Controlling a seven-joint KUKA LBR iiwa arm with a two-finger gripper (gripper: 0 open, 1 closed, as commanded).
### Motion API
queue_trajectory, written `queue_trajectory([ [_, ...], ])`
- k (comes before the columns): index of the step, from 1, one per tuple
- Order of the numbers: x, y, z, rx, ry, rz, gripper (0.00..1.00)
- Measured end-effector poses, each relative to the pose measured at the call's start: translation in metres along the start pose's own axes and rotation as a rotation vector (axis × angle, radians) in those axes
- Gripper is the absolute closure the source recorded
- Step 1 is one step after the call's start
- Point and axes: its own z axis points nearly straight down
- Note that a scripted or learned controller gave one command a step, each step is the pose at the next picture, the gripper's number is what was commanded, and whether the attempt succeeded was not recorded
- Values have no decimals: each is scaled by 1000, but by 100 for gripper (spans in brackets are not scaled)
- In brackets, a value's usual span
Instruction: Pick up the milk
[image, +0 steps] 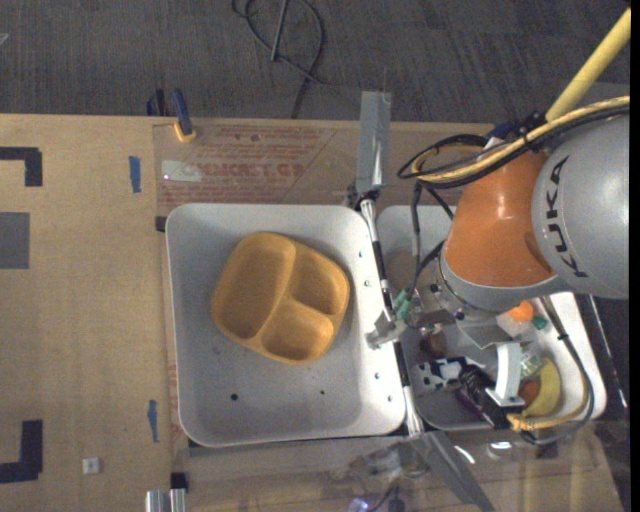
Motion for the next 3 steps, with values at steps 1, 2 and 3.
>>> queue_trajectory([
  [1, -73, -30, 1, 0, 0, 471, 0],
  [2, 5, -14, 1, 0, -1, 548, 0],
  [3, 107, 17, 56, 1, -1, 843, 0],
])
